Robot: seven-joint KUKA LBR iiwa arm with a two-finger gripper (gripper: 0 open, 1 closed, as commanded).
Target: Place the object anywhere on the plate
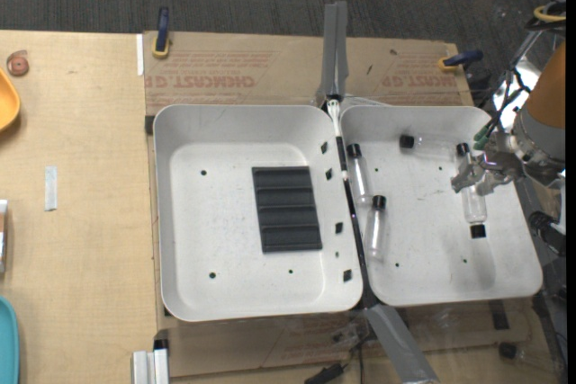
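Note:
A black ribbed plate (pixel 286 209) lies flat in the middle of the left bin (pixel 180 193). My gripper (pixel 477 182) hangs over the right side of the right bin (pixel 432 283). A clear tube with a black cap (pixel 475 213) reaches from right under the gripper towards the bin's front, its upper end hidden by the gripper. Whether the tube is held or lies on the bin floor I cannot tell.
Two more clear capped tubes (pixel 356 173) (pixel 374 227) lie along the right bin's left wall, and a small black cap (pixel 407 140) sits near its back. Blue and yellow clamps (pixel 162 31) (pixel 459 60) hold the cardboard behind the bins.

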